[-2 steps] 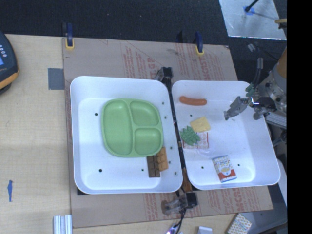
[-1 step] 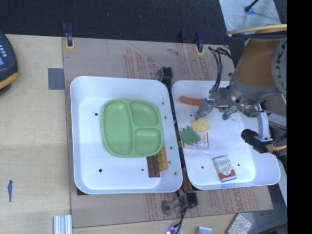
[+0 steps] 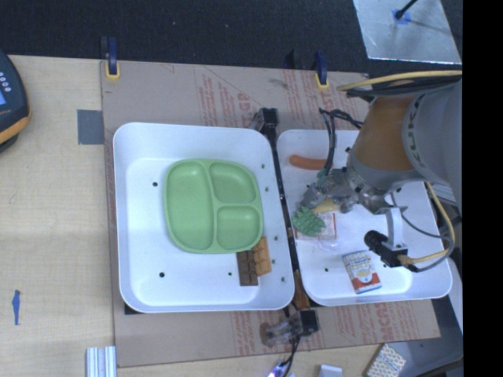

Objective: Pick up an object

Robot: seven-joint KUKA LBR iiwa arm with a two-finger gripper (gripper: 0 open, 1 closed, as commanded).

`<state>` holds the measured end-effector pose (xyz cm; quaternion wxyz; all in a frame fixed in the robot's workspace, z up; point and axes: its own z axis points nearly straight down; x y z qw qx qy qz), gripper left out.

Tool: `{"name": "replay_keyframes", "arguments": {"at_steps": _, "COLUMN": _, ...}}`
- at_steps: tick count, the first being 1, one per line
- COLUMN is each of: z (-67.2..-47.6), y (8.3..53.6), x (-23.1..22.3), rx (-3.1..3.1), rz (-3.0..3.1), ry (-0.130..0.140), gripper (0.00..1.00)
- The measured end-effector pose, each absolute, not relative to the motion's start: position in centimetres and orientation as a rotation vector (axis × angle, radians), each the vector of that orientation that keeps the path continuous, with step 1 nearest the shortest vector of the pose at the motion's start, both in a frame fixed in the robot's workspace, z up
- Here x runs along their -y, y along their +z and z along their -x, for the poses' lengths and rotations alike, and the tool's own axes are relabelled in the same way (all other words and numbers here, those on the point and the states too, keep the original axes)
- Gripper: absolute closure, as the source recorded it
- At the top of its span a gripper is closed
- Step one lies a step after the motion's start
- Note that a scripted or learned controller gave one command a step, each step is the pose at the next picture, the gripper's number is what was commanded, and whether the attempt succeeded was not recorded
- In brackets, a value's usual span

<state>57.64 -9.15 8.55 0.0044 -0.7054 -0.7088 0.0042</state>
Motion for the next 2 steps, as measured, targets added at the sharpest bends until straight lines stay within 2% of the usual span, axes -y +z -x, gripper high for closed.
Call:
{"name": "replay_keyframes", "arguments": {"at_steps": 1, "z": -57.8, "y": 10.2, "x": 9.3, "rx": 2.225, "rz": 2.215, "ry": 0.009, "gripper": 1.0}}
{"name": "replay_keyframes", "arguments": {"at_steps": 2, "z": -59.9, "y": 21.9, "x": 5.0, "rx": 2.237, "rz": 2.216, "ry": -0.013, "gripper": 1.0}}
